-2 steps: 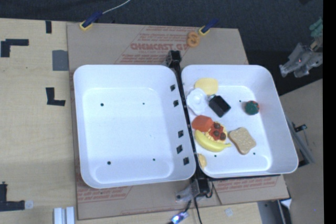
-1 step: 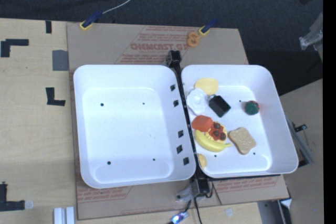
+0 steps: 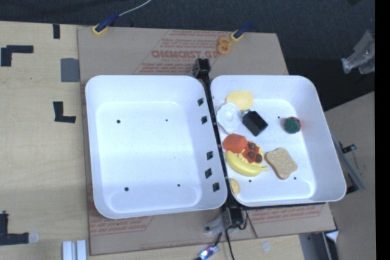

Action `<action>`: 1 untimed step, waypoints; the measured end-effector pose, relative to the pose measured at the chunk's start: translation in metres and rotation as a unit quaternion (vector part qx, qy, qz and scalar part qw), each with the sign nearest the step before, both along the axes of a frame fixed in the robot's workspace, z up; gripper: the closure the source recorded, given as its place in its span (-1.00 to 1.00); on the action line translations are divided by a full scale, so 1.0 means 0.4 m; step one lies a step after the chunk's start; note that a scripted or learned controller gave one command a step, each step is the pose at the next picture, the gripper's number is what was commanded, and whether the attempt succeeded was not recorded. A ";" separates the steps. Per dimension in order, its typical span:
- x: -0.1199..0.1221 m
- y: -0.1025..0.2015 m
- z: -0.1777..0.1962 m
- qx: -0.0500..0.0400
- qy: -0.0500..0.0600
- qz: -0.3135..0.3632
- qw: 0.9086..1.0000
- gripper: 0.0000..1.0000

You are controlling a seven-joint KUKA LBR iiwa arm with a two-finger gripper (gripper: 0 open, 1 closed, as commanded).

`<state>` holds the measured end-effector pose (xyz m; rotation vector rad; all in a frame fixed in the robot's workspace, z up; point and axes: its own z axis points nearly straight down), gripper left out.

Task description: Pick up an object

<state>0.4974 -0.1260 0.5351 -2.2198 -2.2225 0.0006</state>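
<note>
The right bin (image 3: 317, 131) holds several small objects, most of them near its left wall. A pale yellow piece (image 3: 239, 99) lies at the back, with a white lump (image 3: 228, 117) just in front of it and a black block (image 3: 254, 123) beside that. A green ball (image 3: 292, 125) sits apart towards the right. Closer to the front lie an orange-red piece (image 3: 234, 143), a yellow banana (image 3: 245, 167) with a small dark red piece (image 3: 253, 153) on it, and a toast-like slice (image 3: 281, 162). A small tan piece (image 3: 234, 187) rests in the front left corner.
The left bin (image 3: 146, 143) adjoins the right one along a ridge with black clips (image 3: 209, 131). Both stand on a cardboard sheet (image 3: 177, 52), where an orange ring (image 3: 224, 44) lies at the back. Grey hardware (image 3: 359, 58) shows at the right edge.
</note>
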 end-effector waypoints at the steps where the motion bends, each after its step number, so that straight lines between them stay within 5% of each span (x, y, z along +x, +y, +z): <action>1: -0.039 -0.157 -0.307 0.001 0.006 -0.004 1.000 1.00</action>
